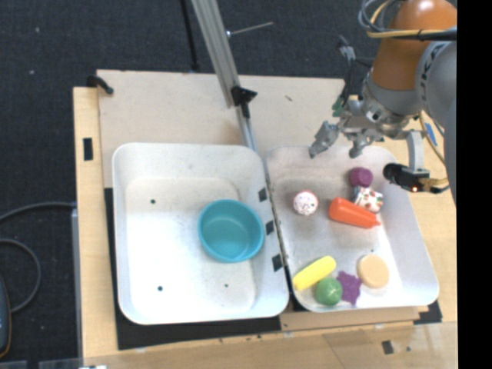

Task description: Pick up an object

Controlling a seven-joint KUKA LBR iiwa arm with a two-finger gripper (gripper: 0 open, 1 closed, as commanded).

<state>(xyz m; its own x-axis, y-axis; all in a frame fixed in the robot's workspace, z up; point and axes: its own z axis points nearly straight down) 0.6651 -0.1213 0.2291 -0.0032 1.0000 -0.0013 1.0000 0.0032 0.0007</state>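
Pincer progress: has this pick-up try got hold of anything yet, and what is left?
Nothing looks picked yet. The pincer is open with nothing between its fingers, over the right bin's far edge. The purple ball, carrot and speckled ball lie in that bin; the blue bowl sits in the left bin. Left: descend, close, lift.

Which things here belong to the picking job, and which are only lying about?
Belong to the job:
- end effector, open, above the right bin's far edge
- carrot
- spotted ball
- purple ball
- banana
- green ball
- tan disc

Lying about:
- blue bowl in the left bin
- metal post
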